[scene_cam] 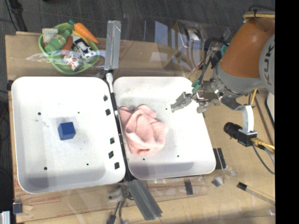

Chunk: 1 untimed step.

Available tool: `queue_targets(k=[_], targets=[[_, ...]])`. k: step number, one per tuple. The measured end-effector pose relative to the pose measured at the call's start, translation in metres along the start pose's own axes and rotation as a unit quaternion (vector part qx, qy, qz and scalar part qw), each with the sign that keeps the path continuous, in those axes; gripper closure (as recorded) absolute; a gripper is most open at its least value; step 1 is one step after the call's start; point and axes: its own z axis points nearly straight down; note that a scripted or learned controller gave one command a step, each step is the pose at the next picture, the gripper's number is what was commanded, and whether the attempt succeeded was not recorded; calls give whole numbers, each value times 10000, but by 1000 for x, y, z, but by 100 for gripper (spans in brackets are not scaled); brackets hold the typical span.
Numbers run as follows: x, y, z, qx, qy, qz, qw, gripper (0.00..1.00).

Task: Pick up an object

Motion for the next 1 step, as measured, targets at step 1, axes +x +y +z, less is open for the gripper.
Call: queue_targets(k=[1], targets=[[6,50,136,19,2,313,9995,0]])
